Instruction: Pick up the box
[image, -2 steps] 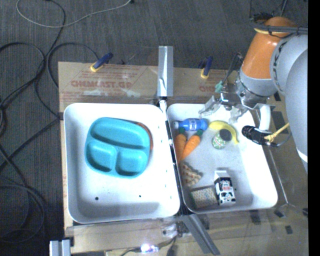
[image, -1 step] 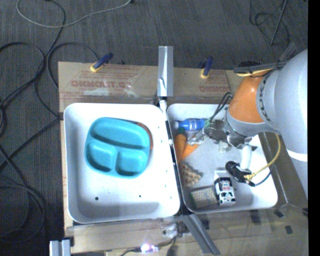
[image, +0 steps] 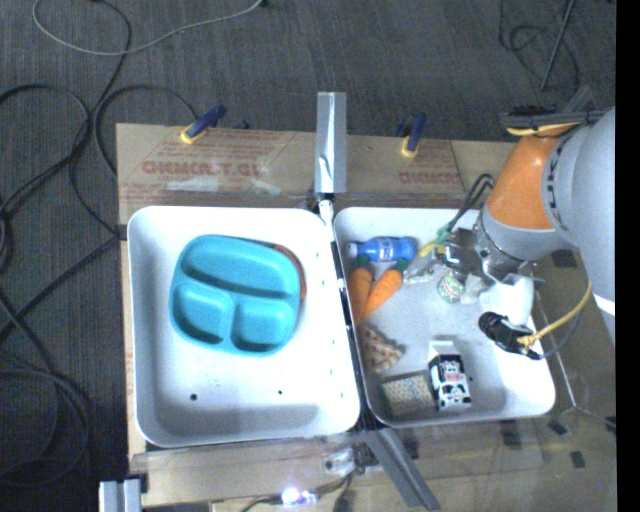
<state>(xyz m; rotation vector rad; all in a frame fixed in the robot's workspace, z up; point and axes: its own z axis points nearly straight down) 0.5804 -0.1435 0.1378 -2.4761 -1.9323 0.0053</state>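
The box (image: 450, 380) is a small black-and-white carton lying near the front of the right bin (image: 530, 400). My gripper (image: 458, 268) hangs over the back part of that bin, well behind the box and slightly to its right. The grey arm with its orange band (image: 525, 185) reaches in from the right. Just below the gripper sits a small clear, greenish object (image: 453, 289); whether the gripper touches it is unclear.
In the right bin lie a blue bottle (image: 385, 249), a carrot (image: 378, 289), a brown textured piece (image: 381, 348) and a grey-green pad (image: 405, 392) just left of the box. The left bin (image: 160, 400) holds a blue compartment tray (image: 237, 292). A black-and-yellow cable (image: 510, 335) hangs off the arm.
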